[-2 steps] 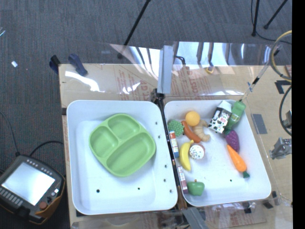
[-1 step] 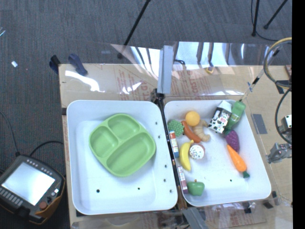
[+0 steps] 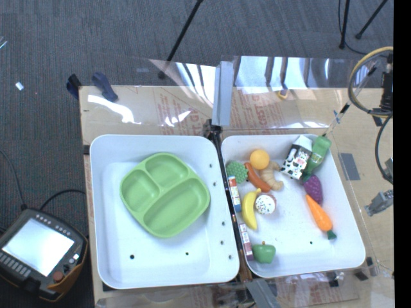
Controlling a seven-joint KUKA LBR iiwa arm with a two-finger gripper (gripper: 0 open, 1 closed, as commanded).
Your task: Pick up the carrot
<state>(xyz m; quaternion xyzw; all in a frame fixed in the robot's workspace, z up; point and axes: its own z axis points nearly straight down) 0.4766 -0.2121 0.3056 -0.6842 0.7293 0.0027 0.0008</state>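
Carrot (image 3: pixel 319 214) lies in the right bin (image 3: pixel 350 236), near its right wall, leafy end toward me, touching nothing. Beyond it sits a purple grape bunch (image 3: pixel 313 188), then a green bottle (image 3: pixel 318 154). My gripper's state I cannot tell.

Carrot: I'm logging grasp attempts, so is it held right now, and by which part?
Nothing holds it. The carrot lies loose on the floor of the right bin, below the grapes, with nothing touching it.

Glossy plastic carrot (image 3: pixel 319 214), smooth white bins (image 3: pixel 103 172)
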